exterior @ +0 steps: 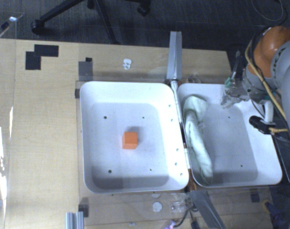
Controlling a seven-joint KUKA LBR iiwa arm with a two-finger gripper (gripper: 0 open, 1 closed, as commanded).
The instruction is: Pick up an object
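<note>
The orange block (130,140) sits alone near the middle of the left bin (95,128), well apart from every wall. A white cloth (196,132) lies rumpled along the left wall of the right bin (259,171), touching the divider side. The end effector (231,97) hangs over the upper right part of the right bin, near its back rim; whether it is apart or together cannot be told, and nothing is visibly held in it.

The likely trouble lies with the cloth: pressed against the bin wall, it leaves little room for a descent on that side, and a soft fold could slip free or be only partly caught. A reach for the block would have to cross the raised rims between the bins, where a low pass could clip the edge. The block itself has open floor all round it, so approach from above looks unhindered. The worktop (45,128) to the left lies bare apart from black tape marks (39,56).
</note>
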